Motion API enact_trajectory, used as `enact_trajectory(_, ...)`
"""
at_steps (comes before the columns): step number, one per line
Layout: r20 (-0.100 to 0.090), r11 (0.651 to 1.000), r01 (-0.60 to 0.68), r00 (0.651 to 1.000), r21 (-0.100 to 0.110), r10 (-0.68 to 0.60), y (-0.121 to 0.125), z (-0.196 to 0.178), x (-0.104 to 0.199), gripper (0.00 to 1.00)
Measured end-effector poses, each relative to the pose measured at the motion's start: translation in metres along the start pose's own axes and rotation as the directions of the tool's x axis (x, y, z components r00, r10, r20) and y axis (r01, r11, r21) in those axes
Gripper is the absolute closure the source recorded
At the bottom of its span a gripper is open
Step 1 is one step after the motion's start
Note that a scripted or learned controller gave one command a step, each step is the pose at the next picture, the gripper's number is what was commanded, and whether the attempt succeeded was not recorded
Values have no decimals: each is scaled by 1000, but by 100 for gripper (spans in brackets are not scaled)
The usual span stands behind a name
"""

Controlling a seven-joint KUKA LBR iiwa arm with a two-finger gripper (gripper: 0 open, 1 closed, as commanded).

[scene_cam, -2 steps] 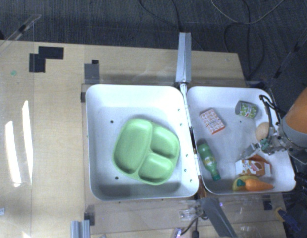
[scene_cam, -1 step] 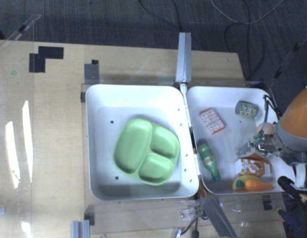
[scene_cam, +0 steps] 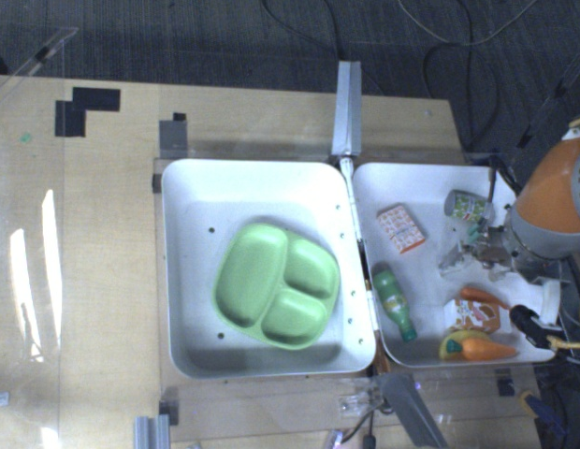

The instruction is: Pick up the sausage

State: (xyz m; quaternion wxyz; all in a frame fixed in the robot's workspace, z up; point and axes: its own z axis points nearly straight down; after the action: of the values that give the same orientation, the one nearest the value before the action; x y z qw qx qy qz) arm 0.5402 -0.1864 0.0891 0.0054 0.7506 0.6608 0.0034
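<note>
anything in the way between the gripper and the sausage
If the sausage is the orange oblong at the right bin's front wall, then yes: an orange-and-white packet lies between it and the gripper, further back. The green bottle is off to the side.

Left bin (scene_cam: 178, 251): holds a green three-compartment plate (scene_cam: 277, 285), lying slightly toward the near right of centre. Right bin (scene_cam: 365, 251), touching the left bin along the shared wall: green bottle (scene_cam: 393, 302) lies just beside that wall, on its side. Red-and-white patterned packet (scene_cam: 401, 228) farther back from the bottle. Orange carrot-like toy (scene_cam: 482, 348) at the near edge, right of the bottle. Black cables (scene_cam: 309, 17) trail on dark floor beyond the bench.
</note>
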Motion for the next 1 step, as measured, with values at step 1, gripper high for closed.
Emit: enact_trajectory(1,0,997,81,997,-3,-81,-32,-1,7,0)
